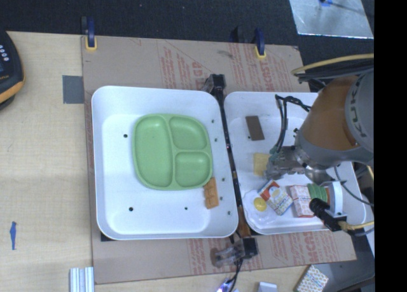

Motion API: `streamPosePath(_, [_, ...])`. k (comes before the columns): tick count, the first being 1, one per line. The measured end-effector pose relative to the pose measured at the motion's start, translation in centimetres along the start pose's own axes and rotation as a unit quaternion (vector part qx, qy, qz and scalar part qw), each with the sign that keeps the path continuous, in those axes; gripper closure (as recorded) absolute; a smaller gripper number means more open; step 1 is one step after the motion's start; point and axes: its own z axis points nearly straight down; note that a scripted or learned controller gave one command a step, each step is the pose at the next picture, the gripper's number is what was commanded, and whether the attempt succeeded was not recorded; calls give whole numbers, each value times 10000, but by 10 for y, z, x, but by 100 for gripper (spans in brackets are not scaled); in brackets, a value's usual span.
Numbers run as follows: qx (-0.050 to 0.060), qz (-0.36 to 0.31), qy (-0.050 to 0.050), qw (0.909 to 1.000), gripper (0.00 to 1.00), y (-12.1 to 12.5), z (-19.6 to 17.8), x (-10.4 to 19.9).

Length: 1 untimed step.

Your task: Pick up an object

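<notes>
In the camera view the right bin (238, 116) holds a brown block (254, 128) near its back, a pale yellow piece (259, 163) in the middle, and small red-and-white packets (278, 199) with a round yellow item (259, 205) near the front. The arm's wrist with its orange band (331, 119) hangs over this bin. My gripper (280, 165) is low beside the pale yellow piece, just above the packets. Its tips are hidden under the wrist. I see nothing held.
The left bin (108, 221) bears a green divided plate (172, 151) and a small orange-brown piece (210, 193) by its right wall. A green-and-white bottle-like item (327, 195) lies at the right bin's front right. Clamps and cables sit between the bins.
</notes>
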Motion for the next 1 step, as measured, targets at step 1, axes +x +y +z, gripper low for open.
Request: streamPosePath(1, [2,-7,-4,10000,0,0,0,0])
